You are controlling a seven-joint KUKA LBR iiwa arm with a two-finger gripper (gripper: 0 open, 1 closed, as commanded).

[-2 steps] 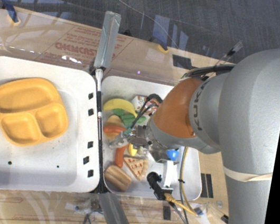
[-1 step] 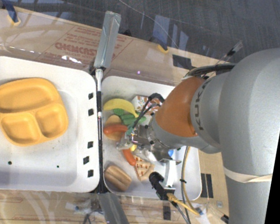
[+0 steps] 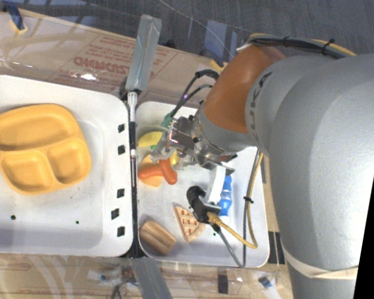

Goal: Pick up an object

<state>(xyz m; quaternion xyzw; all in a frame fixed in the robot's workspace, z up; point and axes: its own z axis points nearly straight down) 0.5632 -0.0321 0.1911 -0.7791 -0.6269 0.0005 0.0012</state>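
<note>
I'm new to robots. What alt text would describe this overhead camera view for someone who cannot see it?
A grey robot arm with an orange band reaches from the right into the right white bin, its gripper low over an orange toy carrot and a yellow toy piece. A waffle-patterned wedge and tan bread roll lie nearby; the left white bin holds a yellow divided plate.

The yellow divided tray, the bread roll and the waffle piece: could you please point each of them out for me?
yellow divided tray (image 3: 39, 147): camera view, centre ridge between its compartments.
bread roll (image 3: 156, 236): camera view, middle of its top.
waffle piece (image 3: 187, 223): camera view, centre of its gridded face.
</note>
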